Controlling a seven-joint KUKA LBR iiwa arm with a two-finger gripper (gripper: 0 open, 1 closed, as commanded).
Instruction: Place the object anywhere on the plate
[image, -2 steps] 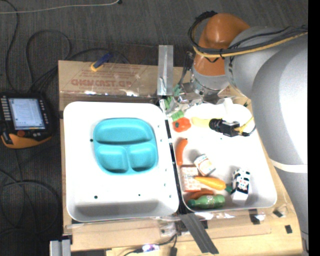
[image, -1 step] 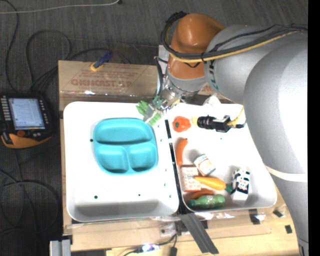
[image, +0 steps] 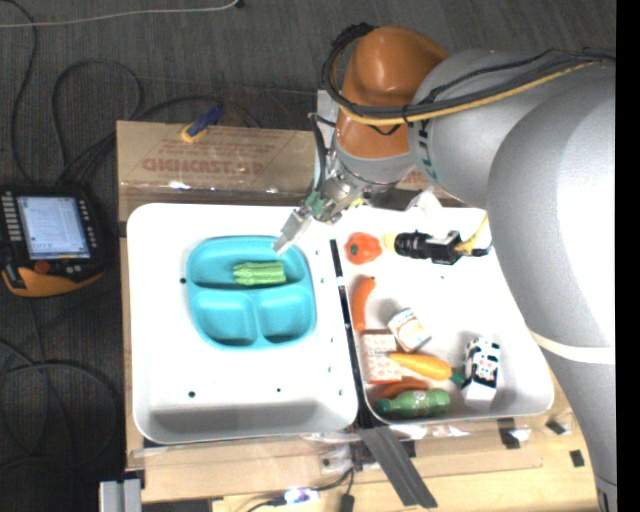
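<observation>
Ribbed green vegetable (image: 259, 272) lies in smooth blue divided plate (image: 251, 292); end effector (image: 288, 232) above rim, finger state indiscernible.

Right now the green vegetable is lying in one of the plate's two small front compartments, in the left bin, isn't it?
Not quite. The camera view shows the green vegetable lying in the large rear compartment of the blue plate, not a small front one. The plate does sit in the left bin, with the gripper over its rear rim.
</observation>
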